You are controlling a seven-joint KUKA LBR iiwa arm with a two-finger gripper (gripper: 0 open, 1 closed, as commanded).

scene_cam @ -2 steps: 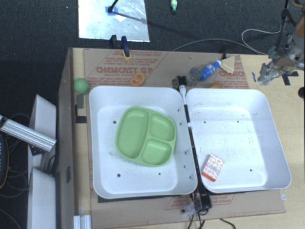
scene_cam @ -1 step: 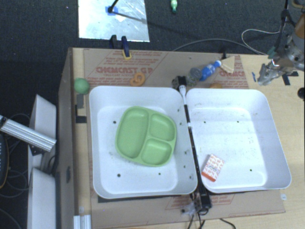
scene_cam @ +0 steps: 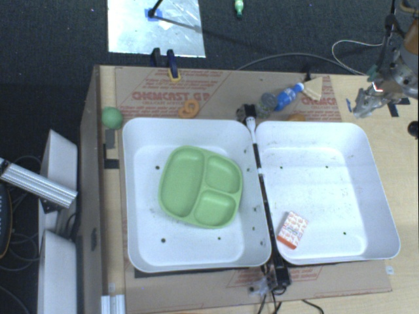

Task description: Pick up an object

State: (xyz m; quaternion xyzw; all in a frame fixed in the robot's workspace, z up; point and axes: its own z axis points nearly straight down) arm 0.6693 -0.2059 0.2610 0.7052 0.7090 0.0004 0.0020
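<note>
A green divided plate (scene_cam: 200, 187) lies in the left bin (scene_cam: 141, 175). A small orange and white packet (scene_cam: 292, 230) rests near the front left of the right bin (scene_cam: 366, 175). My gripper (scene_cam: 368, 102) hangs at the far right, above the bench behind the right bin's back right corner, away from both objects. Nothing is visible in it.
Behind the bins lie a blue and white bottle (scene_cam: 284, 99), an orange ring (scene_cam: 188, 108) and a green ball (scene_cam: 111, 117). A silver sheet (scene_cam: 156, 18) and a small green item (scene_cam: 239, 5) lie on the dark floor beyond. A cable (scene_cam: 353, 44) loops at the back right.
</note>
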